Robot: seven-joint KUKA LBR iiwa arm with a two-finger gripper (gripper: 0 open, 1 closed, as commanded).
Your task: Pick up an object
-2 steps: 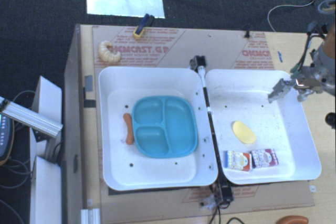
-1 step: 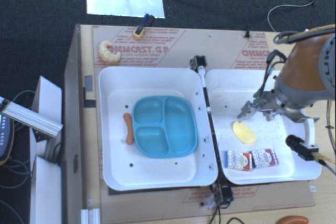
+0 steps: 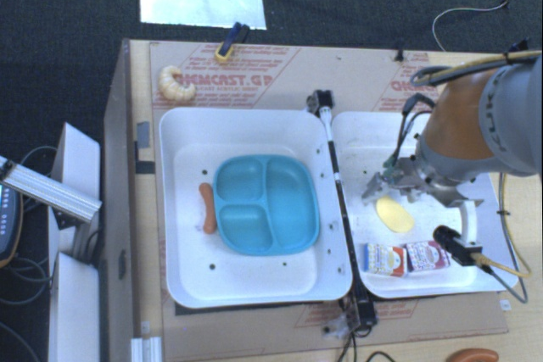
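Flat pale-yellow oval piece (image 3: 394,215) lying on the floor of the right-hand shallow white bin (image 3: 356,140), about mid-bin, just above the small red-and-white printed carton (image 3: 408,258) at that bin's near wall. Judged the likeliest pick, being the thing closest under the arm.

Best done by centring over the yellow oval before descending, straddling its narrow width, closing only once low enough to catch so thin a shape, then lifting straight up, clear of the carton just below it.

End effector (image 3: 392,181) hanging just above the yellow oval's upper edge, off to its upper left; contact with the oval not discernible. Opening not judgeable: cannot tell open from closed under the grey-and-orange wrist. Nothing visibly gripped.

Further out from the yellow oval: black divider rail (image 3: 336,182) to its left, then the left-hand white bin (image 3: 182,267) with a light-blue sectioned plastic tray (image 3: 265,205) and a small orange sausage-shaped piece (image 3: 207,208) on the tray's far side.
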